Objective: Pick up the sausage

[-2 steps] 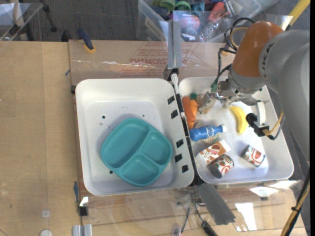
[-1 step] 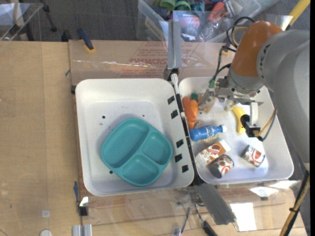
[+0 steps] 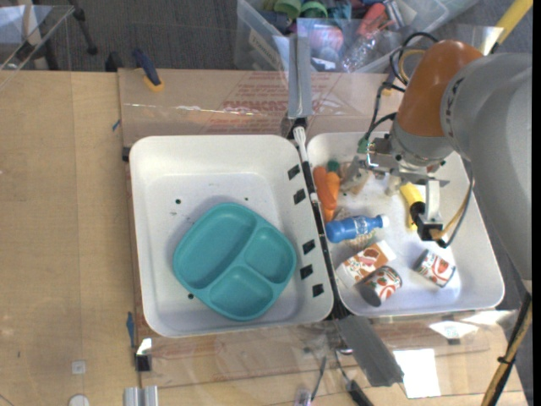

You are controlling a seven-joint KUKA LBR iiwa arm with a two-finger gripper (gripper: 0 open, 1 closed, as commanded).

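An orange, sausage-shaped piece (image 3: 326, 189) lies along the left wall of the right bin (image 3: 482, 290), with a small green bit at its far end. I cannot tell for sure that it is the sausage. My gripper (image 3: 396, 174) hangs low over the far middle of that bin, under the orange wrist band (image 3: 433, 87), just right of the orange piece. The wrist hides what is under the gripper.
In the right bin lie a blue bottle (image 3: 354, 227), a yellow item (image 3: 412, 198), a red-and-white box (image 3: 365, 261) and two small cans (image 3: 382, 283) (image 3: 435, 268). The left bin (image 3: 152, 227) holds a teal divided plate (image 3: 235, 260). A clear tub of toys (image 3: 338, 11) stands behind.
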